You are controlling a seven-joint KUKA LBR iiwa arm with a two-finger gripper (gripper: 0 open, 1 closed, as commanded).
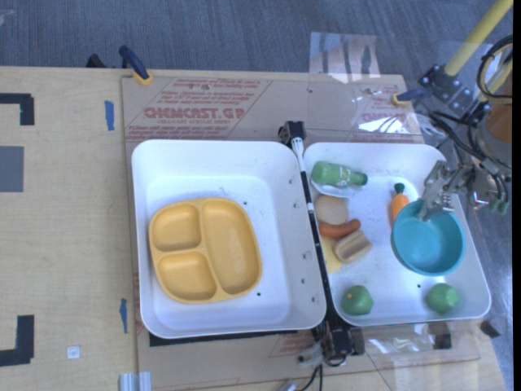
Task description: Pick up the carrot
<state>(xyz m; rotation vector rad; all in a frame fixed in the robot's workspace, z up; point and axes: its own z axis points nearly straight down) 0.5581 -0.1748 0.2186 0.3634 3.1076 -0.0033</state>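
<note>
Left bin [155, 243]: yellow divided plate [204, 249], centre. Right bin [480, 300]: green bottle [338, 173] at far edge; blue bowl [426, 239] by right wall; sausage [339, 228]; two green fruits [356, 300] along near edge.

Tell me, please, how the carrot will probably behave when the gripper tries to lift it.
The carrot looks like a smooth, rigid toy, so it may slip from a light pinch. Its rounded, tapered shape suggests it could roll if nudged. It lies tight beside the blue bowl, so the gripper may bump the bowl first.
</note>
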